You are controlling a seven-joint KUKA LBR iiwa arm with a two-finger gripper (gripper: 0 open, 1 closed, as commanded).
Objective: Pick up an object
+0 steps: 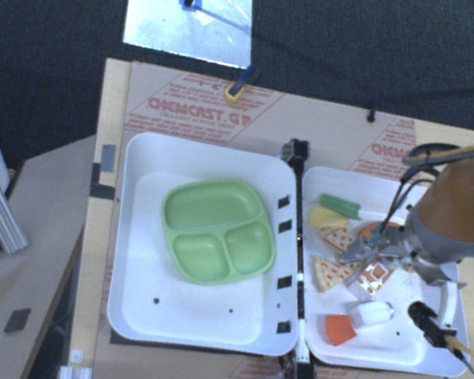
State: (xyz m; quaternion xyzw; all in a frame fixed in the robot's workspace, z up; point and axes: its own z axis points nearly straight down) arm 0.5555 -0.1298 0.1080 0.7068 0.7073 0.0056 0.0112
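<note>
Right-hand shallow white bin point(434, 354), holding the candidate objects. Nearest the gripper point(367, 260) lie two flat tan wedges patterned like pizza slices point(329, 272), one above the other; judged from their look they are light, stiff plastic toys, thin enough to be hard to pinch from above, so an edge or the thicker crust end would serve best. Just right of the lower wedge sits a small brown-and-white patterned piece point(374, 278). Nearer the front of the bin are an orange block point(339, 330) and a small white block point(372, 314), both chunky, probably light and rigid, and easy to take across opposite faces. A green stick point(339, 206) and a pale yellow wedge point(325, 218) lie at the back. The jaws hang over the wedges, among the clutter; their opening cannot be told, and nothing is seen between them. The left-hand white bin point(130, 301) carries a pale green sectioned tray point(213, 225).
</note>
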